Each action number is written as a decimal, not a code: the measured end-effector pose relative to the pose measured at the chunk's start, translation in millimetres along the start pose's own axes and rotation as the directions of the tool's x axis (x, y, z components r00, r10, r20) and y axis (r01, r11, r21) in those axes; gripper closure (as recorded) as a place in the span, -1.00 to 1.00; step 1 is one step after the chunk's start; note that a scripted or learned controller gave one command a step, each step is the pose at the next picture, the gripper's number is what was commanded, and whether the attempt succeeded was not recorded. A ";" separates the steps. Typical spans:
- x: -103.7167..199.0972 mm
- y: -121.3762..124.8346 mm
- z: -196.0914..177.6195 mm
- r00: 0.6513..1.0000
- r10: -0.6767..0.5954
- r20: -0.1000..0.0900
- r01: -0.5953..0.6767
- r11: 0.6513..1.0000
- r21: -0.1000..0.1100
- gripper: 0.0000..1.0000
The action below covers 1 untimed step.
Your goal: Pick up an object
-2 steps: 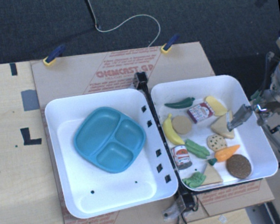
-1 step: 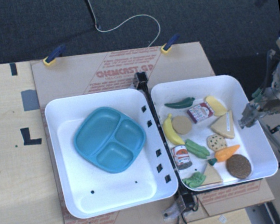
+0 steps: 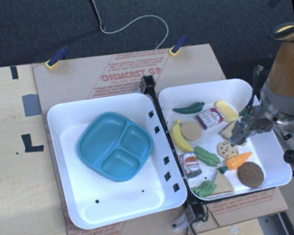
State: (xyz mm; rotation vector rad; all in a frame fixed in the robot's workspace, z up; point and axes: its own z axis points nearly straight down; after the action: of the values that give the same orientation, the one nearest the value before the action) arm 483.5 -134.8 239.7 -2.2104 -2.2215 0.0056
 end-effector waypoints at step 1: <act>45.6 43.6 61.4 1.000 -0.001 0.000 0.001 1.000 0.001 1.00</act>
State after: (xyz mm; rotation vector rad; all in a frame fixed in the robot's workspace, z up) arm 526.3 -88.8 178.0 -2.2086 -2.2227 0.0071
